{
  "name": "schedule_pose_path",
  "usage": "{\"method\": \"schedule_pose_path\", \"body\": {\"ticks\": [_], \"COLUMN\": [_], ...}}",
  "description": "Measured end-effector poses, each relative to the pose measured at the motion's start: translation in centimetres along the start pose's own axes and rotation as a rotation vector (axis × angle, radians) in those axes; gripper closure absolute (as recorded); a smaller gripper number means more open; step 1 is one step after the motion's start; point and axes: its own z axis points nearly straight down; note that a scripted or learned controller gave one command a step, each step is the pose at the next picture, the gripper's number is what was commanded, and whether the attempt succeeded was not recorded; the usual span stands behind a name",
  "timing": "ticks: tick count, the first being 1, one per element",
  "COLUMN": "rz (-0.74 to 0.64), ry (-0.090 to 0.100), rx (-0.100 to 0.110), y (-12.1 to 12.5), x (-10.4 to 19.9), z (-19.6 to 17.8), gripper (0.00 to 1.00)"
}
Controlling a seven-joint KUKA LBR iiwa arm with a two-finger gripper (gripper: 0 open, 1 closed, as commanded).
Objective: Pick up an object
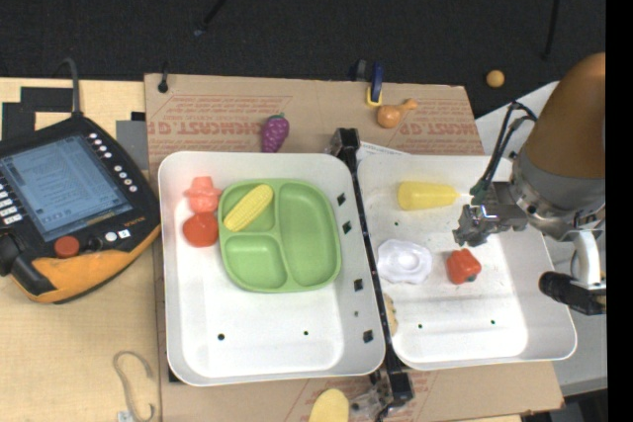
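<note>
Two white bins sit side by side – the left bin [198, 331] carries a green divided plate [282, 237] with a toy corn cob [246, 207] in its upper-left compartment, plus a pink toy [202, 194] and a red tomato [200, 230] beside the plate. In the right bin [475, 336] lie a yellow toy [427, 197], a white cup-like piece [404, 262] and a small red toy [462, 266]. The gripper [475, 227] hangs just above that red toy – whether its claw is apart or together cannot be told.
</note>
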Motion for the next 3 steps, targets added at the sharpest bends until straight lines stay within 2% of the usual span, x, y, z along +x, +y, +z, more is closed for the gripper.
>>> {"method": "schedule_pose_path", "body": {"ticks": [1,2,3], "rz": [0.001,0.003,0.005], "ry": [-0.001,-0.001,-0.001], "rx": [-0.001,0.0,-0.001], "y": [1.9,2.1,3.2], "x": [3.9,5.0,5.3], "z": [-0.3,-0.5,-0.6], "gripper": [1.0,1.0,1.0]}}
